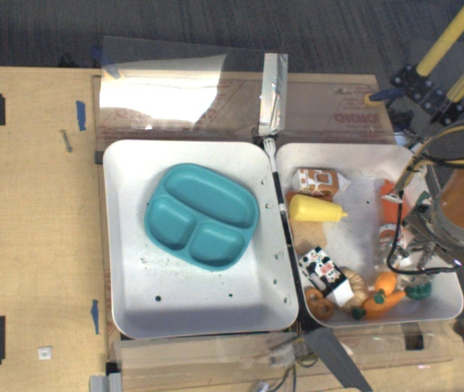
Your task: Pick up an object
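My gripper (416, 247) hangs low in the right bin (354, 158), right of the yellow bottle (315, 211); grip state indeterminable, nothing visibly lifted yet.

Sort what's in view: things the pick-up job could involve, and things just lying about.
Job:
pincer
yellow bottle
brown carton
cow-patterned toy
carrot

Lying about:
teal divided plate
left bin
blue tape

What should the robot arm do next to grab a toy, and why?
Probably swing a little left over the yellow toy. It lies by itself in the right bin, with bare floor around it, while the toys near the front edge are crowded together, so it looks easiest to grab.
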Available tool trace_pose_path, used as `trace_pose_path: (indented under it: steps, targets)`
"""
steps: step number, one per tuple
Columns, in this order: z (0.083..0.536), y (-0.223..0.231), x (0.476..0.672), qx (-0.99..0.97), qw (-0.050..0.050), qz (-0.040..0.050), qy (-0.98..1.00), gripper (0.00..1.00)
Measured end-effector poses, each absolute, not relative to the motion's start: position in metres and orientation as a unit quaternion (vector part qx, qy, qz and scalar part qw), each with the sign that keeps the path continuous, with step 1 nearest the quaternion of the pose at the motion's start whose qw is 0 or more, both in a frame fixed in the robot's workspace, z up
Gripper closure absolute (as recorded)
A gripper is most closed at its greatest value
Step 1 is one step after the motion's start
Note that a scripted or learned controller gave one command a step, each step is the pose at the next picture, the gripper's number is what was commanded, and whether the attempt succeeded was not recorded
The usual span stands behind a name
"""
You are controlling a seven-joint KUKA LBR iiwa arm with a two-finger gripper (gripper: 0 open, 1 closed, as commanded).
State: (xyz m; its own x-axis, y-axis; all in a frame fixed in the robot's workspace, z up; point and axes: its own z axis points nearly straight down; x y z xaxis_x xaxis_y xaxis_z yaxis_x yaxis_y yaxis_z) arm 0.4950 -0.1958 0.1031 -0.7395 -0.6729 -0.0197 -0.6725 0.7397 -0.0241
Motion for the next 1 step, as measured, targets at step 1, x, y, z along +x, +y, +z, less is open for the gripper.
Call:
trace_pose_path:
  steps: [1]
  targets:
    - [0.2435, -0.1506, 0.5234, -0.347, 0.006, -0.0029, 0.938, 1.0]
